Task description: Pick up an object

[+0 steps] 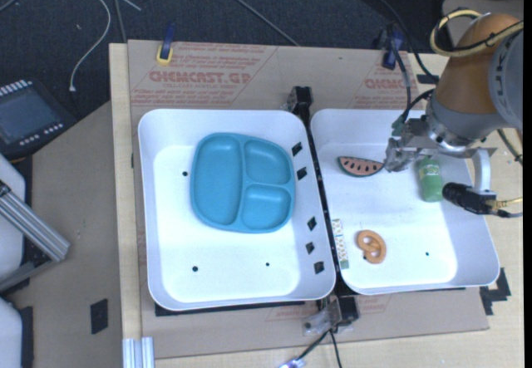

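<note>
I see the hand [401, 150] low in the right bin [465, 271], just beside the watermelon slice [359, 166]; I cannot tell whether it is grasping anything. A green object [430, 180] lies close on its other side, a pretzel [371, 245] sits nearer the front, and a blue divided plate [242, 182] rests in the left bin [166, 267].

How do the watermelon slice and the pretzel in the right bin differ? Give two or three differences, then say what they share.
The watermelon slice is red with a dark rind; the pretzel is orange-brown. The slice is a solid wedge; the pretzel is a twisted loop with holes. The slice lies in the bin's upper part, beside the gripper; the pretzel lies lower, away from it. Both are small toy foods lying flat in the right bin.
</note>
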Controlling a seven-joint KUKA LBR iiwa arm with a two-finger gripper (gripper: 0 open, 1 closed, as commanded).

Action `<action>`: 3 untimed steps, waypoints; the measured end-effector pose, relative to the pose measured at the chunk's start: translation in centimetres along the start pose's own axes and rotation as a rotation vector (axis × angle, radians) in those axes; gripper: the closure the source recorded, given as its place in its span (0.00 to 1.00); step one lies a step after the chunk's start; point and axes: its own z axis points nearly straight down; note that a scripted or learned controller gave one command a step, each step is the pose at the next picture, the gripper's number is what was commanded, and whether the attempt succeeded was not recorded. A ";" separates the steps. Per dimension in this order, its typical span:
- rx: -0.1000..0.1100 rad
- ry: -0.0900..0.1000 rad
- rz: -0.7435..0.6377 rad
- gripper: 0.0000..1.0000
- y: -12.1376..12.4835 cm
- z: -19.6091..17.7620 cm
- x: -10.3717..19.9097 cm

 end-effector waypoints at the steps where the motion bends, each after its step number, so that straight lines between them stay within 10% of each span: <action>1: -0.001 -0.001 0.000 1.00 -0.1 -4.4 -0.2; 3: 0.007 0.003 -0.004 1.00 -0.8 -9.5 4.9</action>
